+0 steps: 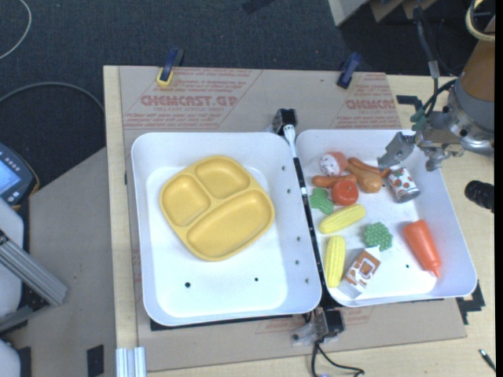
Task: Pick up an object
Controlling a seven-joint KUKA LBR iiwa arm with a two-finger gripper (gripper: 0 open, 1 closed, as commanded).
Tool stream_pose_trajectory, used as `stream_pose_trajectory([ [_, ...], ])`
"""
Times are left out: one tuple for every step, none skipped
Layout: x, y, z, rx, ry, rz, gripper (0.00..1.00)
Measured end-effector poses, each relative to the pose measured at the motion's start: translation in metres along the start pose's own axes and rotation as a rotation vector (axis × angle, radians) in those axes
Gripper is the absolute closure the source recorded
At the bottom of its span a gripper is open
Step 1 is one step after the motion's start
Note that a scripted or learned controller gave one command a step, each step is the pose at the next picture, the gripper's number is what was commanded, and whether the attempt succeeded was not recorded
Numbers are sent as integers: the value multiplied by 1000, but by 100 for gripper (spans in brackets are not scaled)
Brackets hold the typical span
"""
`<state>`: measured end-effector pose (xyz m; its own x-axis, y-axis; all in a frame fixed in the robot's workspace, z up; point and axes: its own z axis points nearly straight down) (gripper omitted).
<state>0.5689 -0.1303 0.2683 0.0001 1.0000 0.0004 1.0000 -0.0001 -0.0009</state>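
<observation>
near the bottom edge a black clip with a cable point(326, 324) sits at the seam of the two bins, well below and left of the claw. table point(236, 93) is brown board with red print, on dark carpet; blue clamps point(169, 65) at its back edge. left bin point(157, 289), far left of the claw, holds a yellow divided plate point(216, 206). right bin point(456, 273) carries the toy food.

claw point(413, 154) hovers over the bin's upper right part, fingers point(393, 151) set a little apart, nothing between them. arm point(471, 108) comes in from the right, wrist tilted down-left.

just below the claw: small red-and-white carton point(402, 184), close by, contact unclear. left of the claw: brown sausage-like piece point(365, 173), white-and-red round toy point(332, 163), red tomato point(344, 191), green leafy piece point(320, 203). below-left: two corn cobs point(342, 220) and point(335, 259), broccoli point(378, 235), another carton point(361, 271). below: orange carrot point(423, 246), well apart from the claw. the cluster to the left crowds together, pieces touching.
</observation>
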Motion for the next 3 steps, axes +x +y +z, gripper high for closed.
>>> stream_pose_trajectory([
  [63, -57, 89, 11, 4, -4, 0],
  [109, -90, 84, 5, 3, -4, 0],
  [106, -88, 74, -2, 0, 1, 100],
])
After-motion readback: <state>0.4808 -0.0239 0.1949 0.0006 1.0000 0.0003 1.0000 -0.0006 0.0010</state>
